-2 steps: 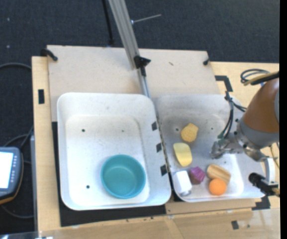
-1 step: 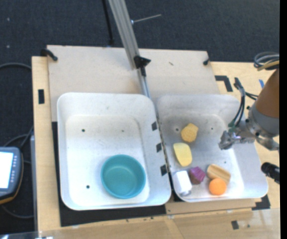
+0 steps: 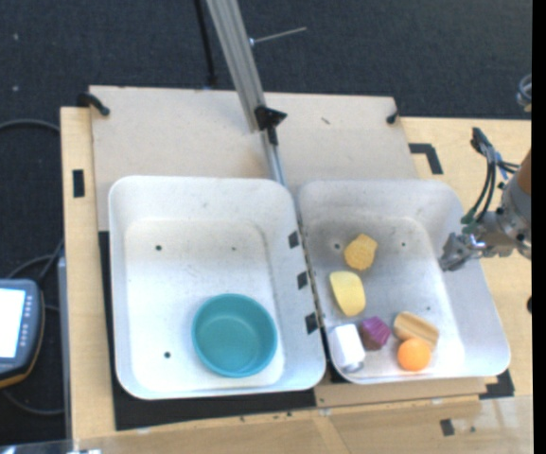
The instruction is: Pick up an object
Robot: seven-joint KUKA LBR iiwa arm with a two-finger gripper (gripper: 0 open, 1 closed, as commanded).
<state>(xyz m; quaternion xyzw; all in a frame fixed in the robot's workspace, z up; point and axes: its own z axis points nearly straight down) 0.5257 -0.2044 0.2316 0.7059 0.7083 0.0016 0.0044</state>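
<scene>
Meanwhile, the tool (image 3: 454, 252), grip unreadable, hovers at the right bin's (image 3: 471, 301) rim, right of the yellow block (image 3: 360, 252).

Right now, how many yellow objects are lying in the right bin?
2. The round yellow piece lies near the middle of the right bin; the pale yellow block lies just below it. None seems hidden.

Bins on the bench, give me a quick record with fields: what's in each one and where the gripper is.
left bin: teal bowl, near the front
right bin: two yellow pieces, white cylinder, purple piece, tan block, orange ball
clustering: right bin's items sit centre to front
gripper: at the right bin's right rim, holding nothing visible
</scene>
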